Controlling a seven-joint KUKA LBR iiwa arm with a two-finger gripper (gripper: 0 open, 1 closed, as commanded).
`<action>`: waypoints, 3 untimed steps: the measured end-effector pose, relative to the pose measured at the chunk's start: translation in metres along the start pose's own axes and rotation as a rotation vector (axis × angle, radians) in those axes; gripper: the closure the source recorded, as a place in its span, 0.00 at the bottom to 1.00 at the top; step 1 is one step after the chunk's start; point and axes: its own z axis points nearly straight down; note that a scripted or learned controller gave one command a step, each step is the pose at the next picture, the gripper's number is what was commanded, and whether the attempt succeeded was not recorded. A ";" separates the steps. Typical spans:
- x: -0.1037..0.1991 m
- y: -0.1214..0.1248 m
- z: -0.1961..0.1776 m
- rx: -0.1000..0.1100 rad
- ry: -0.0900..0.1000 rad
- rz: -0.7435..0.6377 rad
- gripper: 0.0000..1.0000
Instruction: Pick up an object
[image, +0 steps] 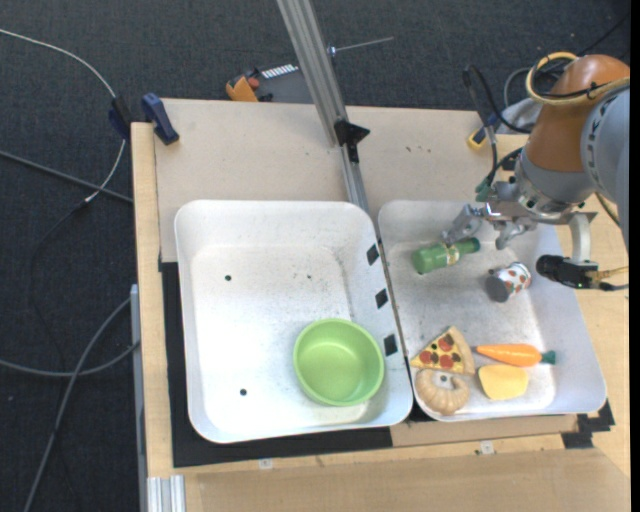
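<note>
My gripper (488, 226) hangs over the back of the right bin (570, 330), its fingers (466, 222) spread open with nothing between them. A green bottle (440, 257) lies on its side just below and left of the gripper, its pale cap end close to the left finger. A small grey, white and red object (508, 281) sits just below the right finger. Toward the bin's front lie a pizza slice (443, 352), a carrot (512, 353), a yellow cheese wedge (503, 381) and a bagel (442, 392).
The left bin (250, 250) holds a green bowl (339, 361) at its front right. A metal pole (320, 70) slants down to the gap between the bins. Cables and clamps lie along the bench's back edge.
</note>
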 end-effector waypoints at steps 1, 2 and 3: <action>0.001 0.000 -0.007 0.004 0.000 -0.002 1.00; -0.006 0.002 -0.064 -0.003 -0.001 0.000 1.00; -0.005 0.003 -0.104 -0.001 0.000 0.000 1.00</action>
